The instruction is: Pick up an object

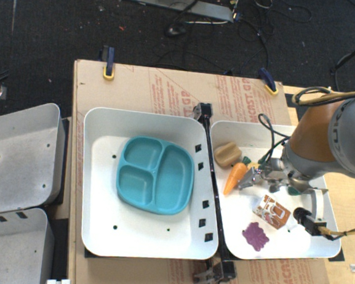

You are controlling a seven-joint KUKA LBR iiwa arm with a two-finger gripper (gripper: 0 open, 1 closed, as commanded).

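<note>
In the right bin lie an orange carrot, a tan bread piece, a small brown and white carton and a purple grape bunch. My gripper hangs low over the bin's middle, just right of the carrot and above the carton. Its metal fingers point left toward the carrot. I see nothing between them. The grey arm with its orange band comes in from the right.
The left bin holds a teal divided plate. A black divider runs between the two bins. Blue and yellow clamps hold the cardboard base at the back. Grey trays sit off to the left.
</note>
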